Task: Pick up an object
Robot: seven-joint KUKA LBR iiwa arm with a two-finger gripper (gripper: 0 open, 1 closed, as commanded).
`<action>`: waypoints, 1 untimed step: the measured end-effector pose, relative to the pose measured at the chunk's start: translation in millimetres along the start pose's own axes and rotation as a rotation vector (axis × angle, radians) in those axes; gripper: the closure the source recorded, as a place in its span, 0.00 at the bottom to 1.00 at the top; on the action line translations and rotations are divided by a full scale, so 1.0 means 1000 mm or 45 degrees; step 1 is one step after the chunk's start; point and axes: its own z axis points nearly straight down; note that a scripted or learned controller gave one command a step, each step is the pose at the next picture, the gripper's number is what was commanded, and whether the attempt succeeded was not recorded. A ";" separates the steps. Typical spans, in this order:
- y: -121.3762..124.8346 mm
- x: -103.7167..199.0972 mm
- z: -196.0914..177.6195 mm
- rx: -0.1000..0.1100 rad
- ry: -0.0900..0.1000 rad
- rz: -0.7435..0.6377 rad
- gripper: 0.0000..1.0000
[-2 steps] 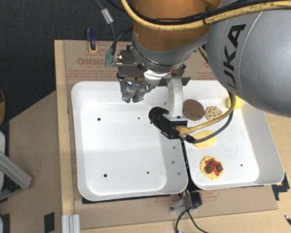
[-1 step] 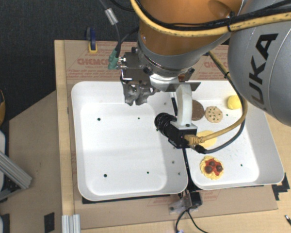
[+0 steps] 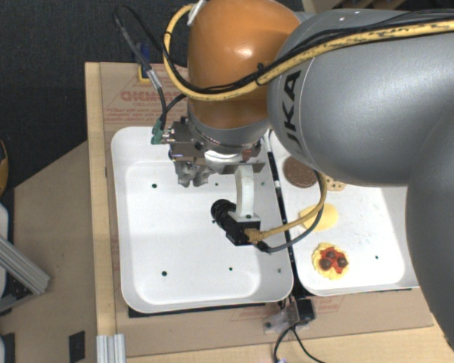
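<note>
My gripper (image 3: 194,174) hangs below the orange wrist band, over the back part of the left bin (image 3: 147,278), and its grey body is mostly hidden by the wrist. In the right bin (image 3: 378,278) lie a small yellow piece topped with red berries (image 3: 331,261), a pale yellow piece (image 3: 327,217) and a brown round disc (image 3: 298,175) partly under the arm. A tan spotted piece (image 3: 334,183) peeks out beside the disc. None of these is near the gripper.
The big grey arm covers the back of the right bin. A cardboard sheet (image 3: 106,127) lies under both bins. A raised ridge (image 3: 286,225) divides the two bins.
</note>
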 end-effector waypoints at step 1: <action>-0.050 0.001 -0.160 -0.040 0.022 -0.009 1.00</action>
